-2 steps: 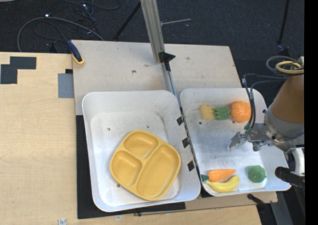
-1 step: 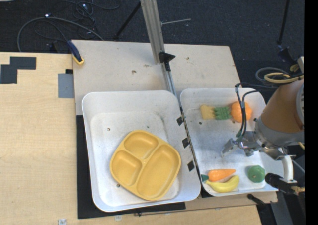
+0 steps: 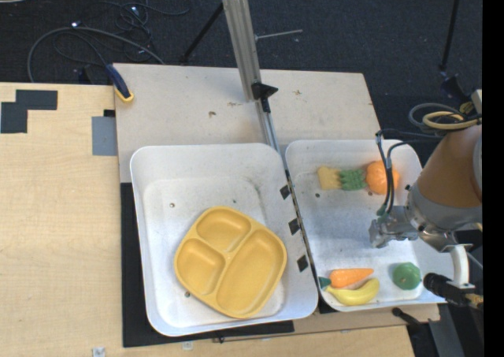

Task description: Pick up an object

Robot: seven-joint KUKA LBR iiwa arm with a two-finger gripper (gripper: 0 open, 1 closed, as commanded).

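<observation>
Right bin (image 3: 311, 190) has the pickable stuff: a yellow corn cob with green husk (image 3: 340, 179) lying flat next to an orange ball (image 3: 377, 177) up top, then a carrot (image 3: 351, 277) resting on a banana (image 3: 354, 293) and a green round fruit (image 3: 406, 276) along the near edge.

The bench (image 3: 315, 99) spans the frame's middle, carrying two white bins side by side: left bin (image 3: 150, 182) and right bin (image 3: 303, 162).
</observation>
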